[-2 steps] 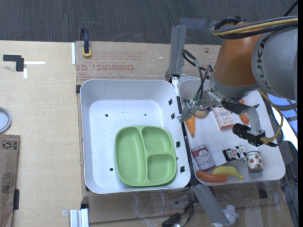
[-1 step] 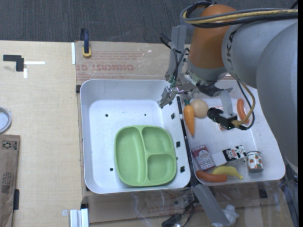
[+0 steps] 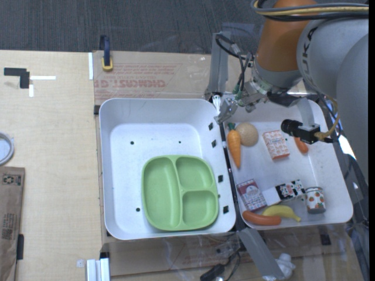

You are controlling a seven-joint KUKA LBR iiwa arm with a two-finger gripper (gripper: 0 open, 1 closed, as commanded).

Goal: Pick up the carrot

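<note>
The carrot (image 3: 234, 147) is orange with a small green top. It lies along the left wall of the right bin (image 3: 334, 212), its tip pointing toward the front. My gripper (image 3: 225, 109) hangs just behind the carrot's top end, over the divide between the two bins. Nothing shows in its grasp, and the carrot rests on the bin floor.
A beige round thing (image 3: 248, 134) touches the carrot's right side. A pink carton (image 3: 276, 144) and a small orange piece (image 3: 302, 146) lie further right. A red-white packet (image 3: 252, 195), a cow-print carton (image 3: 289, 190), a spotted can (image 3: 315, 200), a banana (image 3: 282, 212) and a red sausage-like thing (image 3: 261, 218) lie at the front. A green divided plate (image 3: 180, 192) sits in the left bin (image 3: 117, 157).
</note>
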